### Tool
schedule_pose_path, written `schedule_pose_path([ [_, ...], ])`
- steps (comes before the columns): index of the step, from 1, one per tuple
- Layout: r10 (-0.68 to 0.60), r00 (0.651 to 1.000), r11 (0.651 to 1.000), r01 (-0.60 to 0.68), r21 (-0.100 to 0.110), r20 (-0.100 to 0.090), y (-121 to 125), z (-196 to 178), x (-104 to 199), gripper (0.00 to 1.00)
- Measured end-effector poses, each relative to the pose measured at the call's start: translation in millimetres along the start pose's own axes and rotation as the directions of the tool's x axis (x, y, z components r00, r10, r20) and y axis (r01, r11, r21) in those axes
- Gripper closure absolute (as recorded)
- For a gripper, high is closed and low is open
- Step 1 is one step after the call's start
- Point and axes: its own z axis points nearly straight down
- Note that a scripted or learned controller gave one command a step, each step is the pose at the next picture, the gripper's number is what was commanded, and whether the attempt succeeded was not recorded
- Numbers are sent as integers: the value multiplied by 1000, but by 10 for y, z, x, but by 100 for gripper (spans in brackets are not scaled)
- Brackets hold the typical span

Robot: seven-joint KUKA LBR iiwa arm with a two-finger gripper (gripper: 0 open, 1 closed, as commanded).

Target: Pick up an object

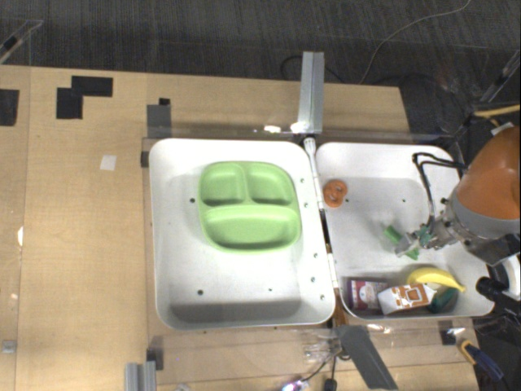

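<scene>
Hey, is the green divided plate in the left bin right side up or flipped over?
Right side up. The green plate shows its three hollow compartments facing the camera, two small above one wide, lying flat in the left bin.

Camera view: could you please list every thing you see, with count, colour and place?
bins: 2, white, side by side on the bench
divided plate: 1, green, left bin
round object: 1, orange, right bin near the divider
small object: 1, green, middle of right bin, at the gripper's tip
banana: 1, yellow, near edge of right bin
carton: 1, white and orange, beside the banana
packet: 1, dark, left of the carton
gripper: 1, grey, over right bin
</scene>
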Motion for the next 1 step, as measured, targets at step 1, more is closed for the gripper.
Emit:
schedule_pose_path([
  [1, 4, 1000, 1000, -4, 15, -3, 578, -1134, 1126, 100],
])
